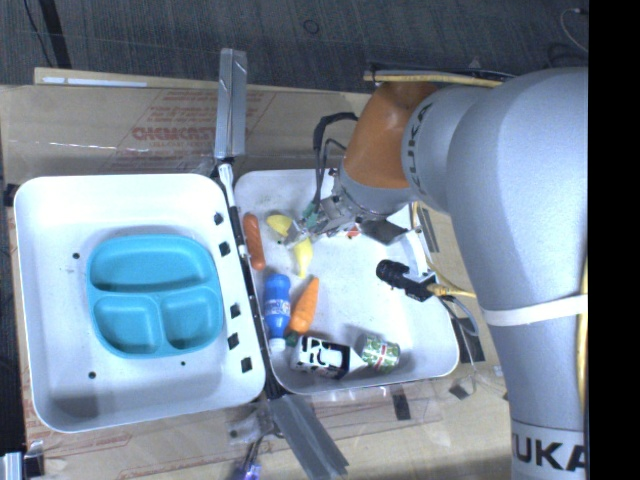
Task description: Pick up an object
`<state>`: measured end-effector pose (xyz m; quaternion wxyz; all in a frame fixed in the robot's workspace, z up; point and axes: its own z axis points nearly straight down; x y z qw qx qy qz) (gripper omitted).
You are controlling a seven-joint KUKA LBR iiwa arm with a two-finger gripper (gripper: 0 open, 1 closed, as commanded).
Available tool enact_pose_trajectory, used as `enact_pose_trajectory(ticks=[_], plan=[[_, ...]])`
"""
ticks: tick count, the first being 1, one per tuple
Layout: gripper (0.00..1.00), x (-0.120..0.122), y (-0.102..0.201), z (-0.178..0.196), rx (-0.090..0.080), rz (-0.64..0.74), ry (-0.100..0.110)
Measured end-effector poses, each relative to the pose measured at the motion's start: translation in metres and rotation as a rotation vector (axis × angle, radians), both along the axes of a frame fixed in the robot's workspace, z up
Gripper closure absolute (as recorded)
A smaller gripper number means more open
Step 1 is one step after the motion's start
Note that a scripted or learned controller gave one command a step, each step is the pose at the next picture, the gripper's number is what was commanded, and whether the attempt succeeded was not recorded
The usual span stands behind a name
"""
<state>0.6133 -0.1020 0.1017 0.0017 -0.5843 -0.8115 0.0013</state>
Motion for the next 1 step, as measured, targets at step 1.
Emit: enact_pose_trajectory(ticks=[1], plan=[[1.0,-0.0166,0.0286,0.1095,0.0,0.067,-0.004]])
